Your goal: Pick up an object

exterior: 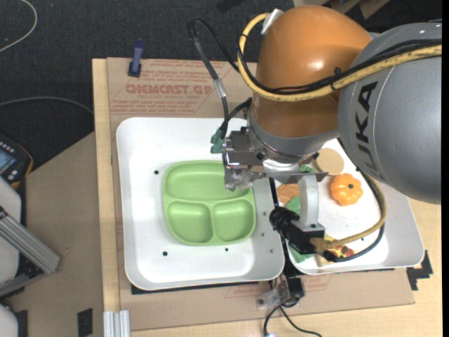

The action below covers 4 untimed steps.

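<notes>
A light green plate with three compartments lies in the left bin. My gripper hangs over the plate's upper right rim, close to the wall between the two bins. From this angle I cannot make out anything held in it. In the right bin sit a small orange pumpkin, a tan round piece and an orange piece with a bit of green beside it. The arm's wrist covers much of the right bin's left half.
The big orange band and grey arm fill the upper right. A black cable fitting hangs over the right bin's front left corner. Both bins rest on a cardboard sheet. A blue clip lies at its far edge.
</notes>
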Available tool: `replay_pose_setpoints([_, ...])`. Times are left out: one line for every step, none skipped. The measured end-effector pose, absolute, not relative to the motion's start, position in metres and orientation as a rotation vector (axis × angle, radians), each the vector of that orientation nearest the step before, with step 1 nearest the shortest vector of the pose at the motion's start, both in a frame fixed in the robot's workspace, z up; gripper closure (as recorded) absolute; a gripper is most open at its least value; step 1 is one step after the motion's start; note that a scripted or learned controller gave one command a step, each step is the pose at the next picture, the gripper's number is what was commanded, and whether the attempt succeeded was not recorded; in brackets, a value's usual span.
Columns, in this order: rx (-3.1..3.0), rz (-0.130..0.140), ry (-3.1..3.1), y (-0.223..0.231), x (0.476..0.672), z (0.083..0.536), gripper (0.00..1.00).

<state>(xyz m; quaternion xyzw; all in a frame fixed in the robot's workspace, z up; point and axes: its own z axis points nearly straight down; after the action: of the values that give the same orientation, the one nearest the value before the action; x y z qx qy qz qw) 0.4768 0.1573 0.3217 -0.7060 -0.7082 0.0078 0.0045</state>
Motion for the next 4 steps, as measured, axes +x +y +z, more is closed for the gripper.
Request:
replay_pose_setpoints([-2.224,-0.03,-2.231,0.185,0.52,0.545,1.0])
replay_pose_setpoints([-2.22,-0.005,-2.226,0.185,0.519,0.546,1.0])
replay_pose_setpoints([-2.22,-0.008,-2.229,0.186,0.52,0.556,1.0])
replay_pose_setpoints([-2.218,0.022,-2.215,0.181,0.48,0.437,1.0])
